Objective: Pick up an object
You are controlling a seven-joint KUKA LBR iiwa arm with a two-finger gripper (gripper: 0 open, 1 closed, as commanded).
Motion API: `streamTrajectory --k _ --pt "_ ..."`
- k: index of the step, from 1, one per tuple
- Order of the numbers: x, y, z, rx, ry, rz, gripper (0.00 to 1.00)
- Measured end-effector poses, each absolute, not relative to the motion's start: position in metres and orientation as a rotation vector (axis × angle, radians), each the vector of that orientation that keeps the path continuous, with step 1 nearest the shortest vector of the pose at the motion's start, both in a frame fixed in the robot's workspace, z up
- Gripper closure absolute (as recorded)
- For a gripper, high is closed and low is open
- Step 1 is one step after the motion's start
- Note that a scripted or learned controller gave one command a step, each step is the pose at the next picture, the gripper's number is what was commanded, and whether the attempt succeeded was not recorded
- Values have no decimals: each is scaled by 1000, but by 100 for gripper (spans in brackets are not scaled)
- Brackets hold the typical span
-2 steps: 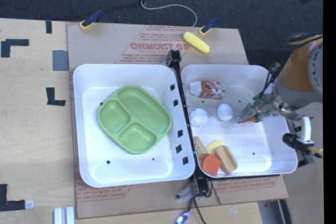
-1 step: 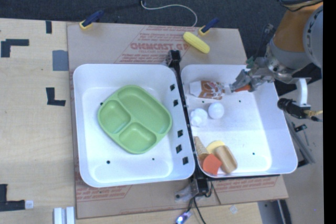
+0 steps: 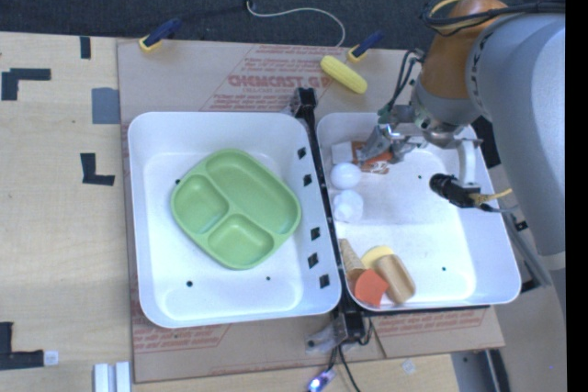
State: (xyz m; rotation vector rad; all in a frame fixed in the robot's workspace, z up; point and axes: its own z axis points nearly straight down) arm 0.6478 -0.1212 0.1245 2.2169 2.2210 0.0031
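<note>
My gripper (image 3: 379, 145) hangs low over the far part of the right bin (image 3: 478, 266), right above a small orange and white packet (image 3: 375, 163) that lies at its tips. Just left of it sit two white balls (image 3: 345, 176), the second one (image 3: 348, 206) a little nearer the front. At the bin's front left lie a tan cone-shaped piece (image 3: 350, 256), a red-orange chunk (image 3: 369, 288) and a tan roll with a yellow end (image 3: 391, 273). The grey arm with its orange band (image 3: 450, 60) comes in from the right.
The left bin (image 3: 147, 197) holds a green divided plate (image 3: 235, 207). A yellow banana-like toy (image 3: 344, 74) lies on the cardboard behind the bins. A black clip (image 3: 452, 188) on the arm's cabling hangs over the right bin. A white cable (image 3: 276, 12) runs along the back.
</note>
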Motion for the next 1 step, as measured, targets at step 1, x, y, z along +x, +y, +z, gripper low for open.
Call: streamTrajectory --k 1 --pt "667 -21 189 2206 2230 10 100"
